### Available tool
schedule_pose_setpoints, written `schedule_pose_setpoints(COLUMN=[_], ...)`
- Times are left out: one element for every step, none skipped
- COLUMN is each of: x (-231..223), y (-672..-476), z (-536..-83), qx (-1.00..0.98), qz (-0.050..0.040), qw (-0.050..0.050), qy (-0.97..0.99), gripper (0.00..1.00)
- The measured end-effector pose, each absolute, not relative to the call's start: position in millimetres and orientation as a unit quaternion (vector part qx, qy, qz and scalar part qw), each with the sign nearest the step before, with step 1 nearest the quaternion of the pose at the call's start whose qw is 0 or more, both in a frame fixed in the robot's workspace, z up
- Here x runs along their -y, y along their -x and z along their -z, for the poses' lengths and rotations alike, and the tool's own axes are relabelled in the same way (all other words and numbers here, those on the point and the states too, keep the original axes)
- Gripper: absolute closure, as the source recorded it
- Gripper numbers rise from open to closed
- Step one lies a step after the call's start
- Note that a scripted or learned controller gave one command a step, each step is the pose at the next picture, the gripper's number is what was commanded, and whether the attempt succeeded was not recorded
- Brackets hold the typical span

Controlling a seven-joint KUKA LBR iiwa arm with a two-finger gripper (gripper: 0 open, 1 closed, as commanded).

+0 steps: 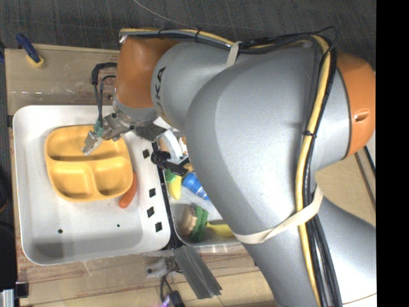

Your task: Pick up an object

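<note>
Overhead slanted view of the counter [57, 59] with two shallow white bins. The grey arm [255, 139], its orange band [137, 69] above the wrist, reaches across the right bin [176, 232] into the left bin [38, 235]. The gripper [89, 147] hangs over the upper part of a yellow divided tray [89, 165] that lies in the left bin. The fingers [94, 139] appear drawn close together, their tips narrowing to a point, and nothing is visible between them; the tips lie over the tray's large upper compartment, at or just above its surface, though contact cannot be judged from this angle. An orange, carrot-like object [127, 198] lies in the left bin against the tray's lower right edge, apart from the fingers. In the right bin, largely hidden under the arm, lie a blue object [193, 185], a green object [200, 222] and a yellow object [220, 229]. A small blue-and-yellow item [29, 50] rests on the counter beyond the left bin.
</note>
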State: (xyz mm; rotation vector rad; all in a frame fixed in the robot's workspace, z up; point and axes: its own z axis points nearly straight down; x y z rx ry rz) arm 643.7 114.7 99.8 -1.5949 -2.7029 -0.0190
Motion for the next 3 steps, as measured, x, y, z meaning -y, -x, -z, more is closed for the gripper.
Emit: schedule_pose_setpoints(x=[-115.2, -113.0, -132.1], y=[-652.3, -654.9, -605.8], z=[-98.2, -109.8, -96.9], qx=[0.84, 0.842, 0.849], qz=[0.0037, 0.0035, 0.0046], qw=[0.005, -0.001, -0.007], qy=[0.542, 0.54, 0.528], gripper=[0.0, 1.0, 1.0])
